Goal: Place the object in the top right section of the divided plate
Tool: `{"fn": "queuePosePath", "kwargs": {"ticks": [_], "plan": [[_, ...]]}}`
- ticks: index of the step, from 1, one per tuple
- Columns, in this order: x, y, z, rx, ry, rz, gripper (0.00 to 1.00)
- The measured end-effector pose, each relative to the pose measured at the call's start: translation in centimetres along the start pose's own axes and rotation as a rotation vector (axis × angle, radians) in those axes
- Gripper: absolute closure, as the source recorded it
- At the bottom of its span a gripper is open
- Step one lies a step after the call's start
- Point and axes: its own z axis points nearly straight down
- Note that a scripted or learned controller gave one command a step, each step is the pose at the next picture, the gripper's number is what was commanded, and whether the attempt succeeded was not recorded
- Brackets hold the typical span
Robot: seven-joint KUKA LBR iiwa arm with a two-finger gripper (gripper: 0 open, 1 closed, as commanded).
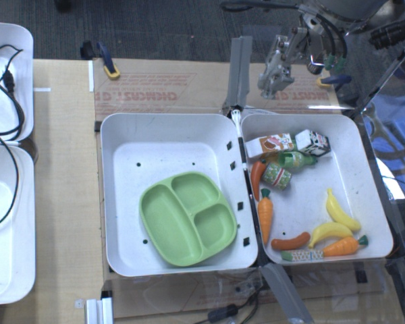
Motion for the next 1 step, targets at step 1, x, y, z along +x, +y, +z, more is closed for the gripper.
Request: {"fn": "queuePosePath", "kwargs": {"ticks": [1], "plan": [[6.45, 0.71, 10.76, 0.001, 0.003, 0.089, 1.00]]}}
